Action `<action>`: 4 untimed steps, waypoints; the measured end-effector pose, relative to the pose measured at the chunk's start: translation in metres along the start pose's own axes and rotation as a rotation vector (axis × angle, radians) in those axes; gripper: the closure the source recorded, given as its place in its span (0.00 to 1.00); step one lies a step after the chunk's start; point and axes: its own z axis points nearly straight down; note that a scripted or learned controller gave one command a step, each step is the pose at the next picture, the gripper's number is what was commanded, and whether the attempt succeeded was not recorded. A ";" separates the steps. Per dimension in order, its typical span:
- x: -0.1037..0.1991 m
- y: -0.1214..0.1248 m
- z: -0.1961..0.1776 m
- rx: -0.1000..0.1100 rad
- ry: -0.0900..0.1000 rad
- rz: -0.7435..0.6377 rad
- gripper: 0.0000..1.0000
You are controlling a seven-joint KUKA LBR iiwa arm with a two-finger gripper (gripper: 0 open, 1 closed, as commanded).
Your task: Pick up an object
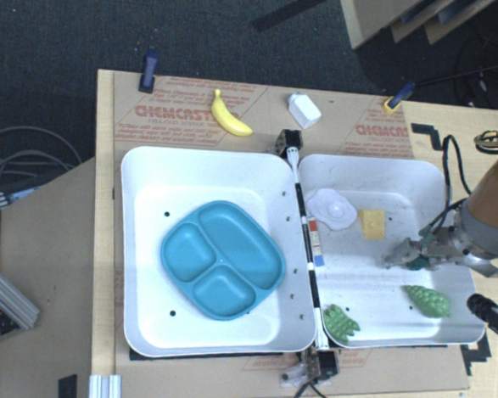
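My gripper (pixel 405 257) reaches in from the right and hangs low over the right bin (pixel 404 175), near its middle right. A small yellow block (pixel 371 223) lies just up and left of it. A clear round lid-like piece (pixel 333 210) rests farther left, near the divider. A green knobbly toy (pixel 426 300) lies just below the gripper, and a second green leafy toy (pixel 340 322) sits at the bin's front left corner. Nothing visibly hangs from the gripper.
The left bin (pixel 148 178) holds a blue divided plate (pixel 220 258). On the bench behind the bins lie a yellow banana (pixel 229 116) and a small white box (pixel 304 110). Black cables (pixel 451 165) run along the right bin's far right edge.
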 end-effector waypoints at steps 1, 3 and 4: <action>-0.002 0.001 -0.010 -0.004 -0.005 0.002 1.00; 0.109 0.030 -0.001 -0.006 -0.006 0.002 1.00; 0.171 0.046 -0.101 -0.006 -0.005 0.000 1.00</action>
